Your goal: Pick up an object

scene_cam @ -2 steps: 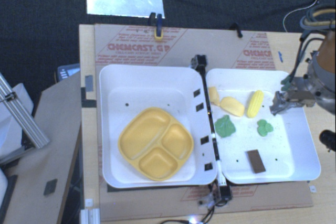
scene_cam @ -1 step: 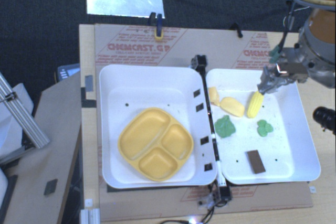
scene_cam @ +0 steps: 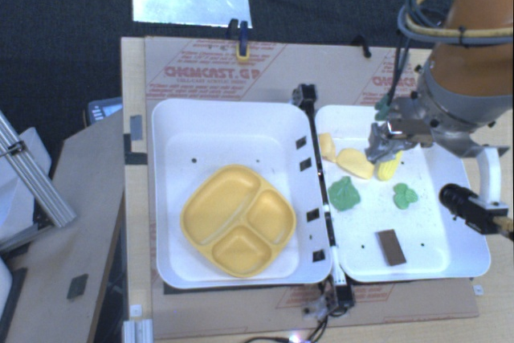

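My gripper (scene_cam: 385, 150) hangs over the upper middle of the right bin (scene_cam: 458, 253), reaching in from the right. Directly below its tip lies a small yellow corn-like piece (scene_cam: 389, 169), partly covered by the gripper. Whether it touches the piece I cannot tell. To the left of it lie a pale yellow wedge (scene_cam: 354, 163) and a smaller yellow piece (scene_cam: 326, 144). A green leafy piece (scene_cam: 344, 193) sits near the bin's left wall, with a smaller green piece (scene_cam: 405, 195) to its right. A brown block (scene_cam: 391, 247) lies near the front.
The left bin (scene_cam: 185, 132) holds a yellow three-compartment plate (scene_cam: 238, 218). A black divider with clips (scene_cam: 315, 165) runs between the bins. A black fitting (scene_cam: 470, 207) juts over the right bin's right rim. The arm's grey body and cables (scene_cam: 470, 68) loom over the bin's back right.
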`<state>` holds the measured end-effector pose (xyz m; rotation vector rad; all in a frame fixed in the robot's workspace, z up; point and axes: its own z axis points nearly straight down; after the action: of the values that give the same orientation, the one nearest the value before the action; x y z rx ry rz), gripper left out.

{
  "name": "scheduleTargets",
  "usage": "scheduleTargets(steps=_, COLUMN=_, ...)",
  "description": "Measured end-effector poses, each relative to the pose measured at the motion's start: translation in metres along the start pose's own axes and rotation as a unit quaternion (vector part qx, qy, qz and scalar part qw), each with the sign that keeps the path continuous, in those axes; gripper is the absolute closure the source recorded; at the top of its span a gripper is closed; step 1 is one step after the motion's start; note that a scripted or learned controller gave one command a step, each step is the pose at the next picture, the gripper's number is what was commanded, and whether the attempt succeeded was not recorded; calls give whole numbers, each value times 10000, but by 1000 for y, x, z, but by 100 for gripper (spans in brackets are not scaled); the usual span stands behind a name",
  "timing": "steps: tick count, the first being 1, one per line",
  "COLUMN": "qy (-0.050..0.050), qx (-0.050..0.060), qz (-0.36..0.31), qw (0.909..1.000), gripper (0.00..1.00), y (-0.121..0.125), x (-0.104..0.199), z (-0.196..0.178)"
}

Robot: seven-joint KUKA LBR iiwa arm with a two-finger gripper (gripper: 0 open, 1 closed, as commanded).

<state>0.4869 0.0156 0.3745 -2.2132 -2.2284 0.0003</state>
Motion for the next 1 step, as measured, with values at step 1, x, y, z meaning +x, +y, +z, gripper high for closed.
scheduleTargets(steps=1, qy=11, qx=-47, qz=-21, qw=10000, gripper=100, y=33, x=63, z=-49)
